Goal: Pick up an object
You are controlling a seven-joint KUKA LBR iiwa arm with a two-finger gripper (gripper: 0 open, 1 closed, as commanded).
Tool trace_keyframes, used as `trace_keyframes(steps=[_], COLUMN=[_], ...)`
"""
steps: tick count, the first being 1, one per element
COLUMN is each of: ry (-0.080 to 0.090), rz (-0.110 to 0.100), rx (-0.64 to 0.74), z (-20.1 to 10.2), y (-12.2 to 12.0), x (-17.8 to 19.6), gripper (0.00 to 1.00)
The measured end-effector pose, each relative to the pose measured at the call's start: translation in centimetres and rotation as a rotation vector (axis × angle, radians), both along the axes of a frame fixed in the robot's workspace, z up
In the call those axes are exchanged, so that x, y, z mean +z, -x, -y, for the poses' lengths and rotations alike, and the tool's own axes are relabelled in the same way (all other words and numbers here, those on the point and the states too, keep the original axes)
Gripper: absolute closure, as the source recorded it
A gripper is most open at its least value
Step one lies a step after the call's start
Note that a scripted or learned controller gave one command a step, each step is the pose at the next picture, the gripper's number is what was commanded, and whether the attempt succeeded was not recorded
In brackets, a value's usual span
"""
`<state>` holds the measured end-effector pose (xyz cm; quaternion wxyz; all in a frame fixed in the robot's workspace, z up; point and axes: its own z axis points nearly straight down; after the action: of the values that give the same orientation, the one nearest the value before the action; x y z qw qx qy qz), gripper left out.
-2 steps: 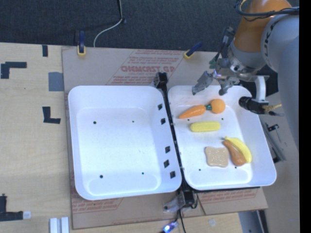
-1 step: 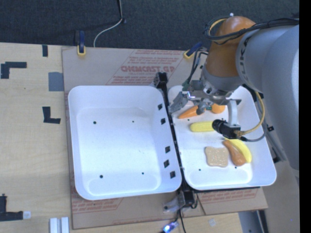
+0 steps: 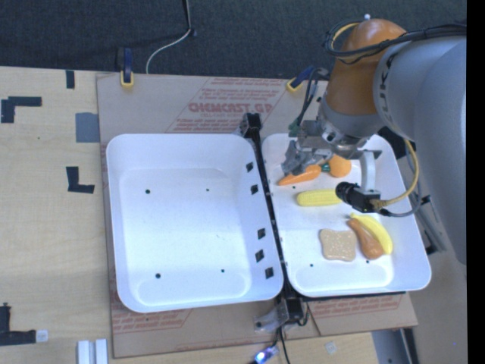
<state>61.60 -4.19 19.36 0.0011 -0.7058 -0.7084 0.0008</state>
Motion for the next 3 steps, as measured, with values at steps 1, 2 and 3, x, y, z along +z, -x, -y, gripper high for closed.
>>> trace_keyframes(steps=[1, 2, 3], ry=[-0.001, -0.001, -0.001], rz=[0.003, 0.005, 0.002], rx=[0.0, 0.002, 0.001], z=[-2.5, -5.5, -9.1], y=[1.8, 4.2, 6.4], x=[3.3, 8.2, 10.2], gripper=[1.0, 1.0, 1.0])
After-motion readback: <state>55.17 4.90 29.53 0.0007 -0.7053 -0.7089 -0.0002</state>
